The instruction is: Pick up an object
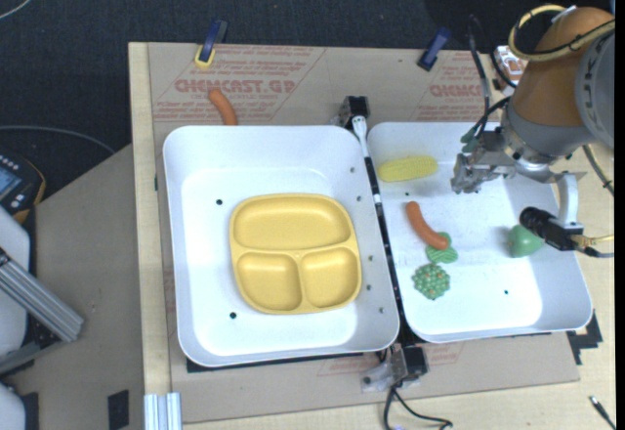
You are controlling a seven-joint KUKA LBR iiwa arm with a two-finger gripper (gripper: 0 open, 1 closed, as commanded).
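From the overhead camera I see the gripper (472, 174) over the back part of the right bin (547, 313), low and close to the floor of it. From this angle I cannot tell whether it is open or closed, and I see nothing held in it.

The nearest candidate is the corn cob (407, 168), lying flat just beside the gripper on the side toward the left bin (186, 223), apart from it. Nearer the front of the same bin lie a carrot (424, 223) and a piece of broccoli (432, 279), close together, and a green fruit (523, 241) sits well apart from them on the arm's side. The left bin holds a yellow divided plate (293, 252).

These look to me like toy food: light, probably hard plastic, smooth and a bit slippery, not fragile. I judge the corn cob the easiest pick. It is long and rounded, so I would close across its narrow width near the middle; a grip near an end would likely squirt it out. The carrot would take the same hold, though the broccoli crowds its lower end.
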